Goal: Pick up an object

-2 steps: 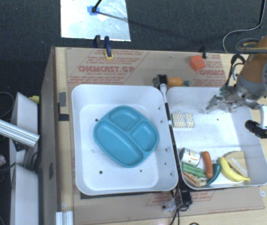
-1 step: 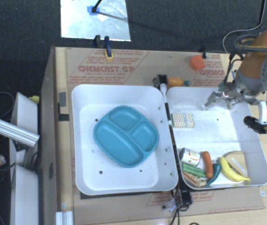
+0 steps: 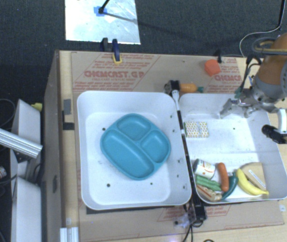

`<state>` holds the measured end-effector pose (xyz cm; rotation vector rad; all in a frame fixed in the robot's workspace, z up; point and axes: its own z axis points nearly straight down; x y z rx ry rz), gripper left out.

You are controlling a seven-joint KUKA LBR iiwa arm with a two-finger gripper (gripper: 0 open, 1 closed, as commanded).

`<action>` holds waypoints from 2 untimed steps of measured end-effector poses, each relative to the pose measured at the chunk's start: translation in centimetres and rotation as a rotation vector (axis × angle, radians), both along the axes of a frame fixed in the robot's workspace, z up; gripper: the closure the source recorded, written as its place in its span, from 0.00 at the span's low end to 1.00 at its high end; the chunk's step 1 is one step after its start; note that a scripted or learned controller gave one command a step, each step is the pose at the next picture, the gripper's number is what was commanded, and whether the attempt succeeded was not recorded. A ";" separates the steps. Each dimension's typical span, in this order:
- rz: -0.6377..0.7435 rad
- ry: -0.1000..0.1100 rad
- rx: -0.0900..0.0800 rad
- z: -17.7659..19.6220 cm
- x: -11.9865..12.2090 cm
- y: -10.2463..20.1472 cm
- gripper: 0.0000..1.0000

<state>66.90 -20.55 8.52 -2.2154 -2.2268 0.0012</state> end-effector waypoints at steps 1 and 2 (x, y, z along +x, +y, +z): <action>0.000 0.000 0.000 0.0 0.0 0.0 0.00; -0.001 -0.008 -0.002 8.4 0.1 -0.1 0.00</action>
